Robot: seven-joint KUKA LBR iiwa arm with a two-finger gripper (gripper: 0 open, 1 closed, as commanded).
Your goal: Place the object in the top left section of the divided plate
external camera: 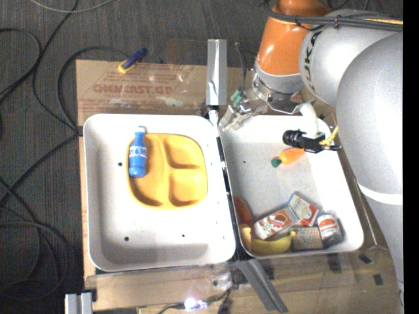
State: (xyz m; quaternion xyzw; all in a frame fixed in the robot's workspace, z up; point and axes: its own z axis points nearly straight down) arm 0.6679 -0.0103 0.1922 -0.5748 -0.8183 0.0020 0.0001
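Blue bottle (137,152), white-labelled, lying flat

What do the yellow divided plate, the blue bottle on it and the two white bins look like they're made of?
Divided plate: likely molded plastic, smooth orange-yellow with a soft sheen and rounded dividers. Blue bottle: probably glossy plastic, a toy with a white cap and label. White bins: seemingly thin plastic, matte white with rounded rims; could be coated metal.
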